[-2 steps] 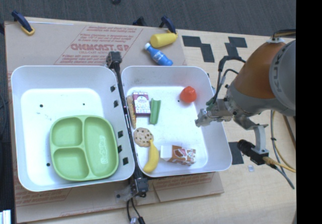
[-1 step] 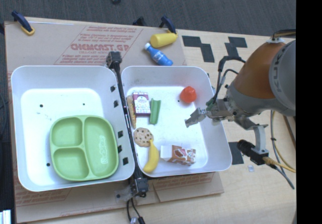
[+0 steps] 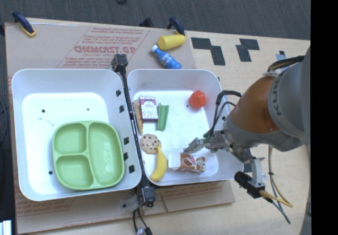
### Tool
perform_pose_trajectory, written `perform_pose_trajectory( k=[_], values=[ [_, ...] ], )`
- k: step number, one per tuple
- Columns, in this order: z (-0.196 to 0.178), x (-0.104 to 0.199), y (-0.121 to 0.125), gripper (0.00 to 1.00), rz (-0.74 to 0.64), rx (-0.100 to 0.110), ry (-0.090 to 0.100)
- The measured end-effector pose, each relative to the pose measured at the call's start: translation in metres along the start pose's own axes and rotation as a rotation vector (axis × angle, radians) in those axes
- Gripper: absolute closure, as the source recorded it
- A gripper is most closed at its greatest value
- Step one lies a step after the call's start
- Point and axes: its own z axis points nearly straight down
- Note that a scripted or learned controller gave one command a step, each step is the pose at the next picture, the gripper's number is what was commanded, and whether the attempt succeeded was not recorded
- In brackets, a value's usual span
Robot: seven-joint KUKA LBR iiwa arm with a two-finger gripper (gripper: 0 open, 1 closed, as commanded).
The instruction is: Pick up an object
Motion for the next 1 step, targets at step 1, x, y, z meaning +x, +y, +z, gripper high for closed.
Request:
perform_pose_trajectory(
  k=[1],
  values=[
    [-0.0104, -0.0001, 0.0008, 1.00, -0.005, 0.001, -0.001]
  ],
)
